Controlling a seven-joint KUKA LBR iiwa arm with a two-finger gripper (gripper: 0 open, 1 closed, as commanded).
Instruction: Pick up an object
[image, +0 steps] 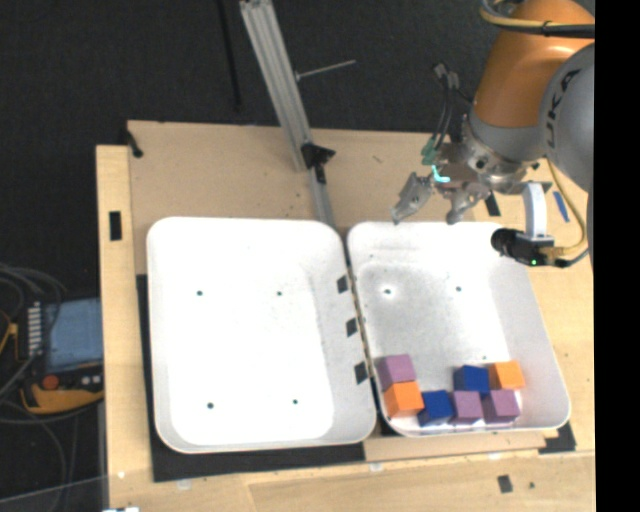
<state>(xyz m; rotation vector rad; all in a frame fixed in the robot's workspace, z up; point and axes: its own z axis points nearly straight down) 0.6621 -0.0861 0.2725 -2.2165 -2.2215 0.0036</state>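
Currently the gripper (433, 203) hangs spread and empty over the right bin's (520, 300) far rim. Blocks (455, 392) cluster well apart, against its near wall.

The arm (530, 80) enters at the upper right of the frame, its orange band at the very top and the grey wrist just below it. The gripper (433, 203) hangs beneath the wrist, right of the frame's centre in the upper part. Its two fingers (408, 200) are spread well apart, pointing down and to the left, with nothing between them.
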